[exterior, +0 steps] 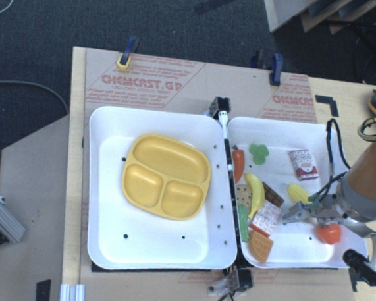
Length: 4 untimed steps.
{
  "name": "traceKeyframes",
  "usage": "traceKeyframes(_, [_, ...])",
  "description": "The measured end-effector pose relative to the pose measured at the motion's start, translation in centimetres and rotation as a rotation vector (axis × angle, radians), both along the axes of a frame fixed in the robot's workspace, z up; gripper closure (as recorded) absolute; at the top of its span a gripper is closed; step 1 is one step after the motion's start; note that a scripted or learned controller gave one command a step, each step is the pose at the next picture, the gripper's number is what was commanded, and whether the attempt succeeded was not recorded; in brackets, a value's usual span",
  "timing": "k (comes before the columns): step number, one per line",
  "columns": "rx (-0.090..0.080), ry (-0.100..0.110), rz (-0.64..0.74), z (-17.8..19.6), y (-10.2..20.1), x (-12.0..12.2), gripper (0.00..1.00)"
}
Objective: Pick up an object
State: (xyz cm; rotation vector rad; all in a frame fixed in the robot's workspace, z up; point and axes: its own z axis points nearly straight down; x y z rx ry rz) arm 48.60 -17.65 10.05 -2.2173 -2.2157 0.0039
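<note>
My gripper (293, 212) hangs low over the right bin (289, 133), reaching in from the right and pointing left. Its fingers look open with nothing between them. A small yellow piece (298, 192) lies just above it and a red tomato (329, 233) sits just to its right, under the wrist. To its left lie a white and red packet (265, 219), a brown bar (273, 196) and a banana (255, 194). Farther back are a red and white packet (304, 164), a green piece (259, 153) and an orange carrot (238, 163).
An orange waffle (260, 247) and a green stick (242, 222) lie at the right bin's front left. The left bin (100, 237) holds a yellow divided plate (166, 176). A black cable (331, 144) loops over the right bin's far right edge.
</note>
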Motion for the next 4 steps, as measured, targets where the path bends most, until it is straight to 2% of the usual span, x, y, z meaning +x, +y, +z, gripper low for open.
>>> traceKeyframes(1, [-0.001,-0.003,0.001,-1.7,0.1,0.0,0.00])
traceKeyframes(2, [-0.003,-0.006,-0.001,-0.6,0.0,0.0,1.00])
traceKeyframes(4, [-0.007,-0.014,0.001,10.1,-2.0,1.0,1.00])
